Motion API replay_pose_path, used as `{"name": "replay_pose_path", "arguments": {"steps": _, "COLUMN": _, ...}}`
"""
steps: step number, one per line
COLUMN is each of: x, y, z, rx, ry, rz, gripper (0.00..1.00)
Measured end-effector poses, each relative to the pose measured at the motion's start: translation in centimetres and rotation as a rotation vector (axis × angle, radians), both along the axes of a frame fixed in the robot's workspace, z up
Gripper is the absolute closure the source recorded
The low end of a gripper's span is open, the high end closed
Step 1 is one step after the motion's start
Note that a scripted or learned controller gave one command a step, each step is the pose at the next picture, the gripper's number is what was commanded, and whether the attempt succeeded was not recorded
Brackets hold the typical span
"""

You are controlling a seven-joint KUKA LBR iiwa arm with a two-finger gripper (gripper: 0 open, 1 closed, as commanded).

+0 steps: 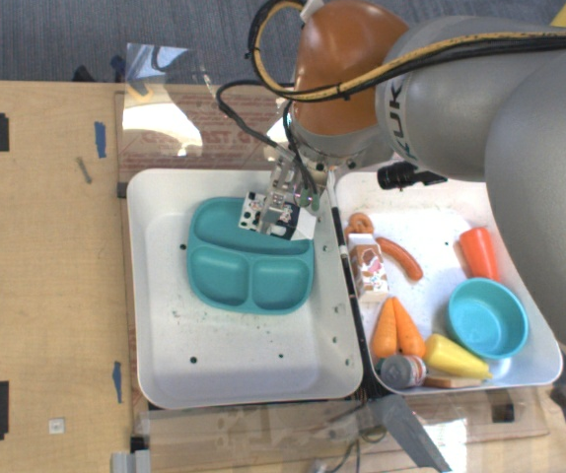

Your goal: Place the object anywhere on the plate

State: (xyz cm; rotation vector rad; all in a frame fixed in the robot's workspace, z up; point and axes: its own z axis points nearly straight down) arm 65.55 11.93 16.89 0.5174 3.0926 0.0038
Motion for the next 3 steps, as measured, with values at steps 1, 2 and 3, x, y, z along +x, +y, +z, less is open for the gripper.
{"name": "replay_pose_path", "arguments": {"steps": 1, "x": 0.2, "y": -1.8, "z": 1.3, "rx": 0.001, "ry": -0.003, "rz": -0.080, "gripper": 1.00}}
{"name": "replay_pose_path", "arguments": {"steps": 2, "x": 0.3, "y": -1.4, "z": 14.8, "rx": 0.001, "ry": -0.013, "rz": 0.077, "gripper": 1.00}}
{"name": "replay_pose_path", "arguments": {"steps": 3, "x": -0.8, "y": 7.0, "z": -2.0, "rx": 0.000, "ry": 0.006, "rz": 0.182, "gripper": 1.00}}
